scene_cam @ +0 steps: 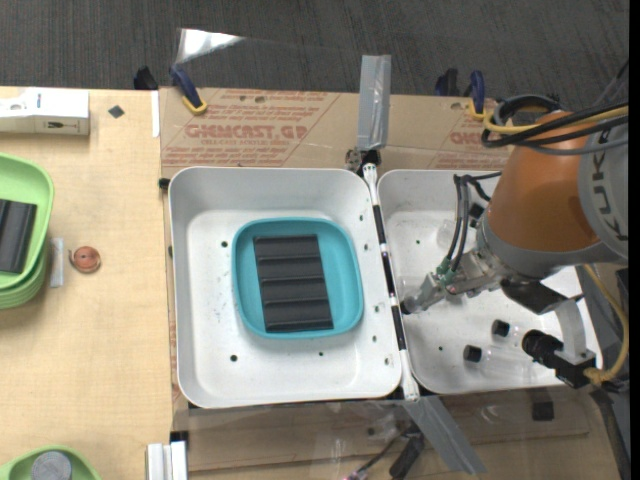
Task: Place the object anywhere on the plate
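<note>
currently arm hangs low over right bin (560, 368), likely reaching for a pick; end effector (425, 293) state can't tell; teal plate (345, 268) waits in left bin (200, 298).

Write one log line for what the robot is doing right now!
arm: over right bin | claw: low near bin's left wall, grip unclear | teal plate: left bin, holds black ridged block

The grey arm with its orange band reaches leftward, its pincer (418, 300) pointing down-left, low.
</note>
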{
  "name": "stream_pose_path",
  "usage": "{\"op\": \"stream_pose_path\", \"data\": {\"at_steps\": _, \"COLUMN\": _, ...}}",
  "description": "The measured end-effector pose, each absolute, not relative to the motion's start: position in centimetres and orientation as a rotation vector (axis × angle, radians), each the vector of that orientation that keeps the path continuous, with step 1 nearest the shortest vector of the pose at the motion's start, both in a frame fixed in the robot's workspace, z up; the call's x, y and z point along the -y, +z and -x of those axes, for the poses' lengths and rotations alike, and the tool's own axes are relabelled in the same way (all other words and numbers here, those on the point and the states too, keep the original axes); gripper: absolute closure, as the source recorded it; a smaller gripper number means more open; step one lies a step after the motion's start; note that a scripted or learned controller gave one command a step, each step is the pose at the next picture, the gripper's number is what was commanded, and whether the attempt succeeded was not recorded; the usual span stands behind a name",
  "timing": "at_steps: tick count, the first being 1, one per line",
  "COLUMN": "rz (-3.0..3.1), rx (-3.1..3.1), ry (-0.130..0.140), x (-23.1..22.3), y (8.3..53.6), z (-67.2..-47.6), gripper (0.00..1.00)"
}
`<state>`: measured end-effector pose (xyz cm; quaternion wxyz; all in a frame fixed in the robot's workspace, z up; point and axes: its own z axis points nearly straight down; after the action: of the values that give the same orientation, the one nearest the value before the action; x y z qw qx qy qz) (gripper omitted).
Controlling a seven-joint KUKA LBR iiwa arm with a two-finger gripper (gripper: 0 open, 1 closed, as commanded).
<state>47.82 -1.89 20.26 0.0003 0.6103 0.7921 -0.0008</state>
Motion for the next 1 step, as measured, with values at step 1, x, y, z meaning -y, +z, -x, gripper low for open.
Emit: {"op": "stream_pose_path", "data": {"at_steps": 1, "rz": -1.805, "rx": -2.572, "ry": -0.003, "x": -5.05, "y": 20.27, "z": -47.76, "gripper": 1.00}}
